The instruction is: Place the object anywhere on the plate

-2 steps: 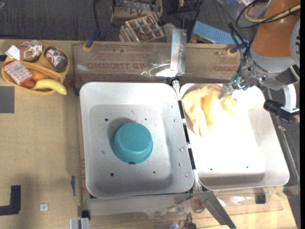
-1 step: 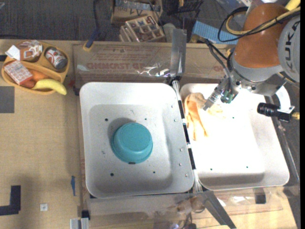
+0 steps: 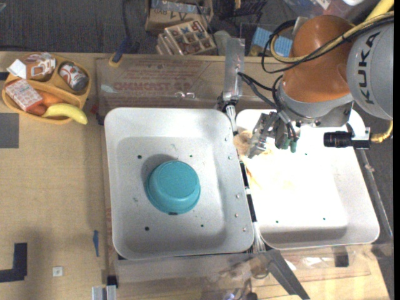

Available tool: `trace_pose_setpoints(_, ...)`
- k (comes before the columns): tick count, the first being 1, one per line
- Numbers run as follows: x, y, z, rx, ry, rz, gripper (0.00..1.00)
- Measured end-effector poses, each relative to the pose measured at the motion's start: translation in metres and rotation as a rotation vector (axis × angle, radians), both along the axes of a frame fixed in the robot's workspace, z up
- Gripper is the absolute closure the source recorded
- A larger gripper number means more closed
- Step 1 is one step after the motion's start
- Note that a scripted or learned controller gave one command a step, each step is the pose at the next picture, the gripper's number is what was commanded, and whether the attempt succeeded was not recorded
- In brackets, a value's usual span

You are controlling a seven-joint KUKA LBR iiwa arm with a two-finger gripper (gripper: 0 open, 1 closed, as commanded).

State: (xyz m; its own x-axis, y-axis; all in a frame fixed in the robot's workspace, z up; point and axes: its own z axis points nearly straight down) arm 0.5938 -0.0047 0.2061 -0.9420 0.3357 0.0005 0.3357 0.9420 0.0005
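A teal round plate point(image 3: 174, 186) lies in the middle of the left bin point(image 3: 125, 136). A small tan object point(image 3: 242, 140) rests at the far left edge of the right bin point(image 3: 325, 205), against the wall between the two bins. My gripper point(image 3: 270, 140) hangs low over the right bin's far left corner, just right of the tan object. Its fingers point(image 3: 259, 141) stand apart, and I see nothing between them. The tan object is partly hidden by the near finger.
The arm's orange band point(image 3: 319, 49) and grey wrist loom over the right bin's far side. A thin orange-yellow strip point(image 3: 249, 177) lies along the divider. A tray of toy food point(image 3: 44, 92) sits on the bench at far left.
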Motion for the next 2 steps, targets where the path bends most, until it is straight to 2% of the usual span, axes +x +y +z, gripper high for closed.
trace_pose_setpoints(1, -0.016, 0.050, 0.013, 0.000, -0.001, 0.343, 1.00)
trace_pose_setpoints(2, -0.026, 0.095, 0.007, 0.001, 0.000, 0.346, 1.00)
